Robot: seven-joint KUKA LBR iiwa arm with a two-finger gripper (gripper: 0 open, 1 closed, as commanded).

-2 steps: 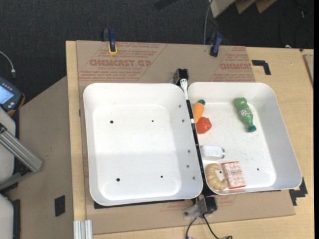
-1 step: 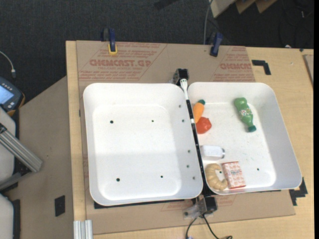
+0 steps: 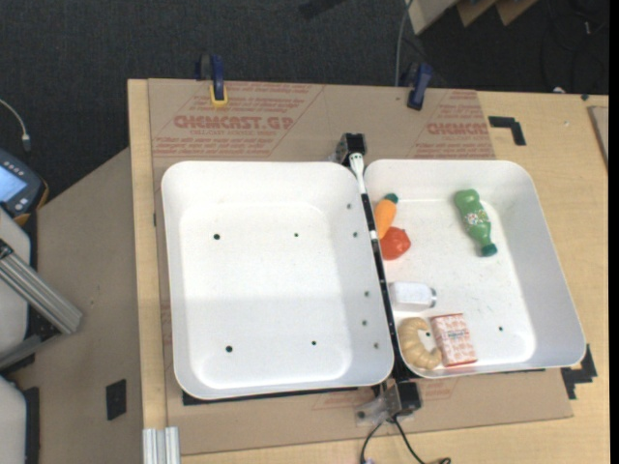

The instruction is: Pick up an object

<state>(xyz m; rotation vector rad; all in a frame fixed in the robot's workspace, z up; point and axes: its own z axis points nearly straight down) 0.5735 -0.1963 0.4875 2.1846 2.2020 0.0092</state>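
The toys to pick from all lie in the right bin (image 3: 546, 288), the bin on the side where the arm comes in. The left bin (image 3: 179, 259), far from the arm's side, sits right next to it, and their edges touch in the middle. Along the right bin's wall farthest from the arm's side lies an orange carrot (image 3: 386, 215). A red toy (image 3: 395, 245) touches its lower end. Below them is a small white block (image 3: 410, 294). Lower still, a round tan bread ring (image 3: 416, 346) touches a little red and white box (image 3: 453, 340). Closest to the arm's side, a green bottle (image 3: 475, 220) lies flat by itself, well apart from the others.
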